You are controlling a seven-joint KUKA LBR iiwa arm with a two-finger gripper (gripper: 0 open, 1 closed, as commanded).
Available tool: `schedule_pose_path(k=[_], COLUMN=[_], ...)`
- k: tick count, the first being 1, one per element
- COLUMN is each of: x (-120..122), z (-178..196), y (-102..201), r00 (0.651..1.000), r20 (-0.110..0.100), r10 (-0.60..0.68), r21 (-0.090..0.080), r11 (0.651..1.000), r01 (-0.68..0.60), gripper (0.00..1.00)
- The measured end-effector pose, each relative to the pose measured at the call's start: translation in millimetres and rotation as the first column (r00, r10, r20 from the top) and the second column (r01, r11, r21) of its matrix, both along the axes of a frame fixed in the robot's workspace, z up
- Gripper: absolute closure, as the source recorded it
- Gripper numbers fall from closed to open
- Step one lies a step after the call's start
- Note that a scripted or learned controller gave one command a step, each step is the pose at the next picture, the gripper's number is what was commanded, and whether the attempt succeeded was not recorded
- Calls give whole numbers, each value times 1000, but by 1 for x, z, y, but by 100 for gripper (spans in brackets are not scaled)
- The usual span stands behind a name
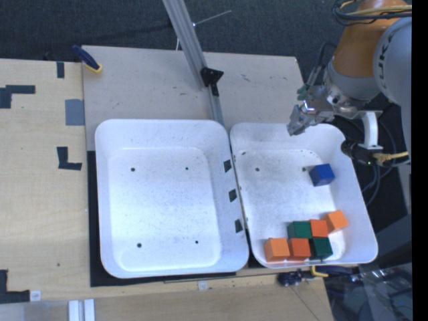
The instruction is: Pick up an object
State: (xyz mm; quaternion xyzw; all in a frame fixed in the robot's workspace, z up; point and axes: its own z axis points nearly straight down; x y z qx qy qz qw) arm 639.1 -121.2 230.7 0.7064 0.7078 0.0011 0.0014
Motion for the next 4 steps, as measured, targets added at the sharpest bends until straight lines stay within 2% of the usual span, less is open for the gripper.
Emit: schedule_pose_path(k=[1,2,3,4], x=[1,2,14,9], z=[8,-5,4,-8], y=[47,98,154,211], r00=[1000,1000,1000,1000], r20=[-3,-6,-3,-7], r10=[4,4,6,5], r21=[2,2,3,2], r11=[1000,1000,1000,1000], r01=[-4,-4,-6,-5], gripper=[100,100,100,100])
